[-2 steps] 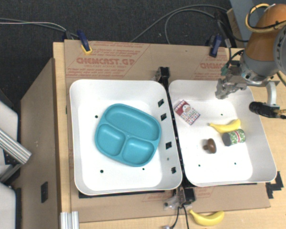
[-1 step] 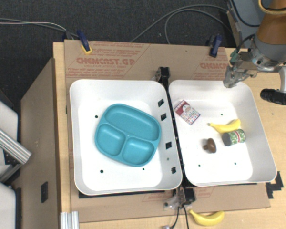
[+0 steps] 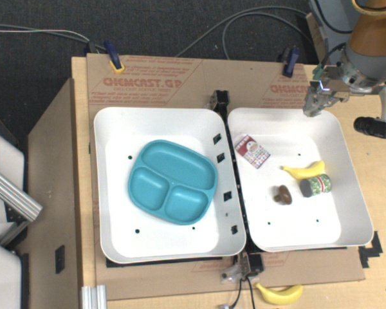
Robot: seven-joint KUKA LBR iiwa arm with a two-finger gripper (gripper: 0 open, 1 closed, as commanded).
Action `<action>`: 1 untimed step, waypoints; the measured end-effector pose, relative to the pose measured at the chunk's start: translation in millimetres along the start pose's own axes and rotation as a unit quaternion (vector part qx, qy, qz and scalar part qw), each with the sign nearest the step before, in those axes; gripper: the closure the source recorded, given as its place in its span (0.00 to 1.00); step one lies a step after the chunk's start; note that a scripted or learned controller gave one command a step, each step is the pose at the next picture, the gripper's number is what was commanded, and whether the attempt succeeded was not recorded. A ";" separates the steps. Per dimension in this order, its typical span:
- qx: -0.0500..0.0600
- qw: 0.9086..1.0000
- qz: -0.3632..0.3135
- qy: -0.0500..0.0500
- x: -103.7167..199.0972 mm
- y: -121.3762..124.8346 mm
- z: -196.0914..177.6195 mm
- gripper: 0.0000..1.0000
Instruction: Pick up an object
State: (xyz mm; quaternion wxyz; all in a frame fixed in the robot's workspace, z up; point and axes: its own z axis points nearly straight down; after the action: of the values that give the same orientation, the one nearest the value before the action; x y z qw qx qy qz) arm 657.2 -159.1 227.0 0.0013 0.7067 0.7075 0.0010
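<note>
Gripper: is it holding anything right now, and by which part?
Nothing is held. The gripper sits over the right bin's far rim, apart from its objects.

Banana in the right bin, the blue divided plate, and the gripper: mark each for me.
banana (image 3: 303,170), camera view, middle of its yellow curve.
blue divided plate (image 3: 172,181), camera view, central ridge between compartments.
gripper (image 3: 314,107), camera view, tip over the right bin's far rim.

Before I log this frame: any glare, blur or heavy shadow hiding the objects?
Camera view: even, soft lighting, no blown-out glare on the right bin; banana, small can and brown lump cast only faint shadows and read clearly; the claw near the bin's top edge looks slightly soft.
</note>
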 end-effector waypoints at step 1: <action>0.003 1.000 -0.002 0.002 44.5 -19.1 -9.9 1.00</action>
State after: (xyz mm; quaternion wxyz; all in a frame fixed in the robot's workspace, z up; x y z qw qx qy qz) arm 638.0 -114.7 236.8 -0.0015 0.7054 0.7088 0.0003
